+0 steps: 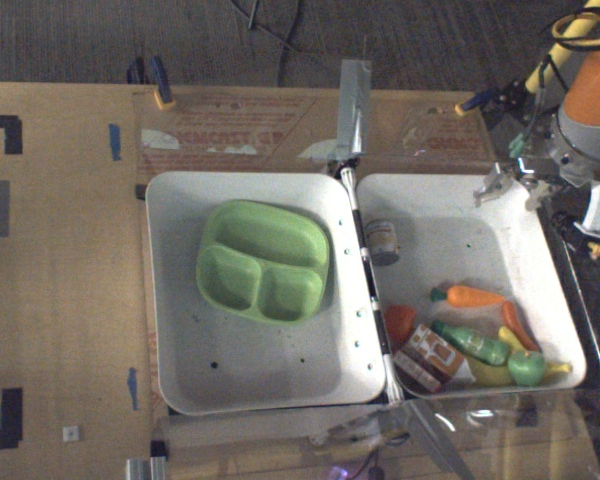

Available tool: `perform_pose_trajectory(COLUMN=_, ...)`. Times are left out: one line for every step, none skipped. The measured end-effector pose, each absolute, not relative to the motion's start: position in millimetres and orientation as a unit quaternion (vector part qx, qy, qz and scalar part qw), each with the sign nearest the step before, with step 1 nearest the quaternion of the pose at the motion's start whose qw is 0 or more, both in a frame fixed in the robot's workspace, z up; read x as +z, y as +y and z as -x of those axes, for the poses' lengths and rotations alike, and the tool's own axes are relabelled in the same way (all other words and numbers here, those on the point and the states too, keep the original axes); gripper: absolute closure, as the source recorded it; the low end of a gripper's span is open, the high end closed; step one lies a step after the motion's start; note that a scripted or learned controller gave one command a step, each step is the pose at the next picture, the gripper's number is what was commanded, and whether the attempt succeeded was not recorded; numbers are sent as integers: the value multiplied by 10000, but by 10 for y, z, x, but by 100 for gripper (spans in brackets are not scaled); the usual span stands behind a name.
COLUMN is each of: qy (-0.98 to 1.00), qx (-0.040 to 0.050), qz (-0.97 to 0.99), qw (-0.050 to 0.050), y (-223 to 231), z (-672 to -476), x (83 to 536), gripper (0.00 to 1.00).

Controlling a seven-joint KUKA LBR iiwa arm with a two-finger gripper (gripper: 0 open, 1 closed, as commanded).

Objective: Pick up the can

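Camera view: can (382, 242) lies tight against right bin's (450, 203) left wall, mid-frame. Gripper (508, 182) is seen at upper right, well apart; finger state cannot be told. Risk judged: wall blocking 1 finger, can rolling away.

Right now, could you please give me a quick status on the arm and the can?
Gripper at right bin's far right corner, holding nothing visible. Can against right bin's left wall, untouched. Nothing between them; toy food heaped nearer.

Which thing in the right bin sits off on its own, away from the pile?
The can, against the right bin's left wall. The carrot, green bottle and carton cluster together in the near corner.
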State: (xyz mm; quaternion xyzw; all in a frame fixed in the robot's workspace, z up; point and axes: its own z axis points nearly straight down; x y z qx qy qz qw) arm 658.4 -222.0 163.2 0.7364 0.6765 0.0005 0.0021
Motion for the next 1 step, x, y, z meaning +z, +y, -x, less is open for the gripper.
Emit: perform_pose_trajectory(qy=6296, qx=-7, qz=-7769, qw=-7, y=-2061, z=-6147, x=1195, gripper=0)
